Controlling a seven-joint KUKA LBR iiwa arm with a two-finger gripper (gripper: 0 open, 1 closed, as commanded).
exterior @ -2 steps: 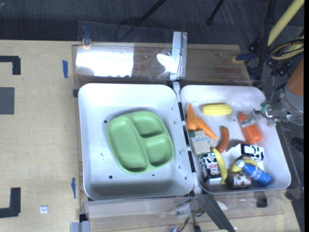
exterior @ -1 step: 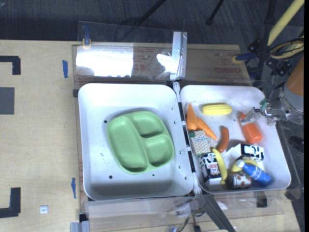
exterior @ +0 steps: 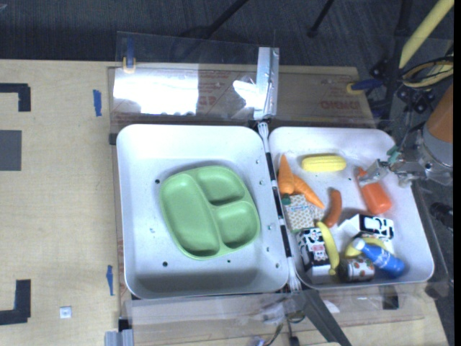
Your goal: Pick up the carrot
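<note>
The carrot (exterior: 295, 184) lies at the right bin's (exterior: 421, 225) left wall, beside a corn cob (exterior: 323, 164) and a sausage (exterior: 334, 205). The gripper (exterior: 376, 169) hangs over an orange block (exterior: 376, 197); whether its pincer is apart, I cannot tell. A green divided plate (exterior: 209, 211) sits in the left bin (exterior: 137, 215).

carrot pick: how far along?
Done: nothing; the orange tapered carrot lies against the left wall of the right white bin, beside the yellow corn cob. In hand: the pincer sits over the bin's right side above an orange block, apart from the carrot. Left: travel to the carrot, grasp, lift.
</note>
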